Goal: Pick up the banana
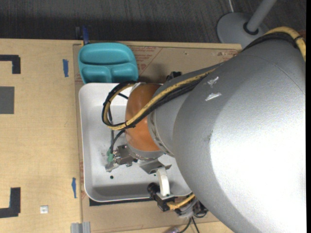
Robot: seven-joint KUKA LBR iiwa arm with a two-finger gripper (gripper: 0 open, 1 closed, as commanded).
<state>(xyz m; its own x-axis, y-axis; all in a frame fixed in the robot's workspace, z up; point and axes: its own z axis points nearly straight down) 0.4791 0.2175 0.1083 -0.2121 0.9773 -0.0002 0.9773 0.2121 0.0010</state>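
Note:
My grey arm reaches in from the right, and its orange band (141, 123) hangs over the white bin (92, 130). Below the band, the gripper (119, 159) sits low over the bin's floor near the front left. A small green part shows at its left side. Yellow and black cables (112, 111) loop from the wrist over the bin's middle. The arm's bulk covers the bin's right half and everything to the right of it. The bare strip of floor along the bin's left wall shows plain white.
A teal moulded tray (107, 62) lies just behind the bin's back rim. The cardboard-coloured bench (39, 130) spreads to the left with black and blue tape marks. A grey stand base (238, 27) sits at the back right.

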